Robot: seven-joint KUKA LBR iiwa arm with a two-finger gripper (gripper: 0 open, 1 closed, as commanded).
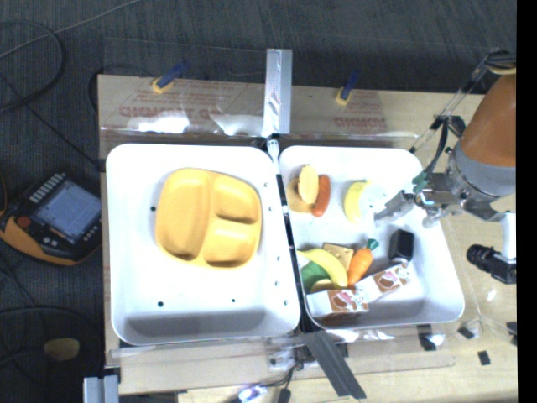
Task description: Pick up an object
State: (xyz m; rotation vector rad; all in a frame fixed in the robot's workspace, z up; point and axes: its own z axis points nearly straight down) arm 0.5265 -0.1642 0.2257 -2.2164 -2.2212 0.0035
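The gripper (409, 208) hovers above the right bin (436, 296), near a carrot (360, 264); whether it is open is unclear.

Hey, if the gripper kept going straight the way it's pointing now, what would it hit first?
The gripper points left across the right white bin. Going straight on, it would likely meet the pale yellow lemon-like fruit first. Its height above the bin is unclear, so it might pass over.

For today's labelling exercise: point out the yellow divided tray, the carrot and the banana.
yellow divided tray (207, 217): camera view, on its middle ridge, left bin.
carrot (360, 265): camera view, on the orange body, right bin.
banana (327, 264): camera view, on the curved yellow middle.
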